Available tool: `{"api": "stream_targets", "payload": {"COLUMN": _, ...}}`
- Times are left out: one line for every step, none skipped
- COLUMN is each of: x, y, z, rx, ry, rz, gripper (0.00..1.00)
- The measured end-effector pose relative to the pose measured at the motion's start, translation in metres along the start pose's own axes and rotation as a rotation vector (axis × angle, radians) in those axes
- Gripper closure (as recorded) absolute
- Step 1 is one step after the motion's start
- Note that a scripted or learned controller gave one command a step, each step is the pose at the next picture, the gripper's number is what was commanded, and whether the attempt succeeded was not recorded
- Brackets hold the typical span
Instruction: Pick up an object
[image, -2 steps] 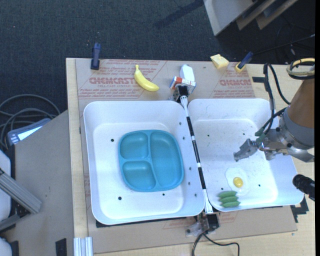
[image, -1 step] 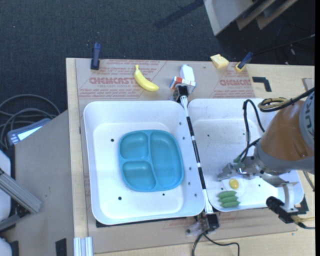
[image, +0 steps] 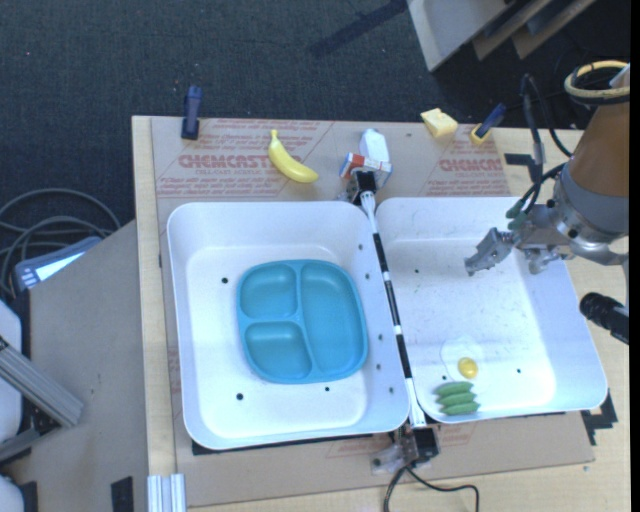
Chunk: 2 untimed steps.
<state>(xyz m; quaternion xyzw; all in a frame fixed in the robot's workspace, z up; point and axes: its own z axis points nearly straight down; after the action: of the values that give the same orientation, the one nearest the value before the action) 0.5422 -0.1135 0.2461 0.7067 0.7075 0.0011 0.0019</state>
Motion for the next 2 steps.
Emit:
{"api": "stream_targets", "payload": {"x": -0.016, "y": -0.039, "z": -0.022, "rx": 0.006, "ry": 0.001, "rz": 0.001, "gripper": 0.00}}
{"api": "stream_targets", "payload": {"x": 0.014, "y": -0.052, "z": 0.004, "rx": 0.006, "ry": 0.002, "rz": 0.000, "gripper": 0.00}}
